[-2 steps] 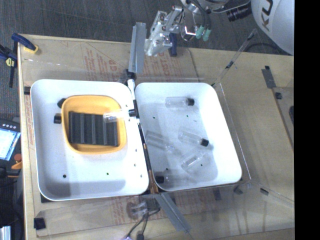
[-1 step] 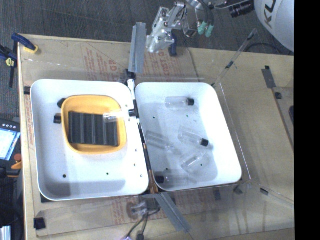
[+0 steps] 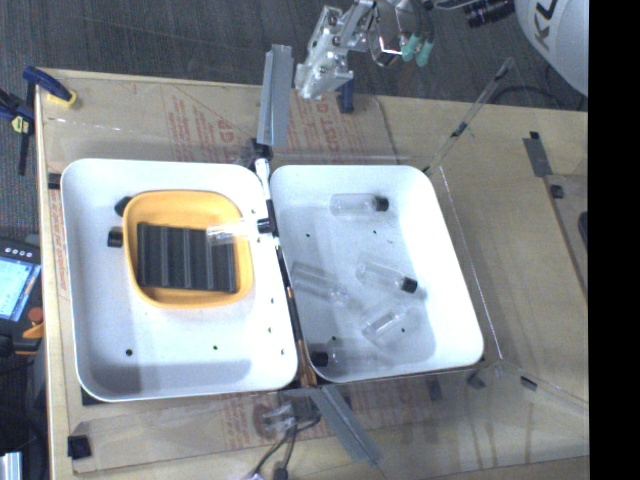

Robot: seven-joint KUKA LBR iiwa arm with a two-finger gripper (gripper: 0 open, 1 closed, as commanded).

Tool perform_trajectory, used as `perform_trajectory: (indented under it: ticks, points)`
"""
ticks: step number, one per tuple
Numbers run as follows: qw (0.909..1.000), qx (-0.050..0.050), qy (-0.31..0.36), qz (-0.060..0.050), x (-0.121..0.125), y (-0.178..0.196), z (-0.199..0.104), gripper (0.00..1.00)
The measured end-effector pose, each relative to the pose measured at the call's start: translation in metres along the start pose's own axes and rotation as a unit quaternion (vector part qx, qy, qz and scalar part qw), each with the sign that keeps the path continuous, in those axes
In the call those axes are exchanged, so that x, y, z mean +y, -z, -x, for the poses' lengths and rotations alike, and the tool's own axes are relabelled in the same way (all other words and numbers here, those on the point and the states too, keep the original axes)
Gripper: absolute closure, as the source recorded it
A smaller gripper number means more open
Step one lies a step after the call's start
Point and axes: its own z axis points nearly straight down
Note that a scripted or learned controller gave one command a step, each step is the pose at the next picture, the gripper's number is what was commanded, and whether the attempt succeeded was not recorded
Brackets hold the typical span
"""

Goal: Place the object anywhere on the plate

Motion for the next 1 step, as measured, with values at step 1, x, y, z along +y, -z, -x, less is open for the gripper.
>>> perform_trajectory:
  ticks: [1]
  points:
    - [1.0000, -0.001, 0.000, -0.001, -0.0001, 0.0105, 0.0011, 1.00]
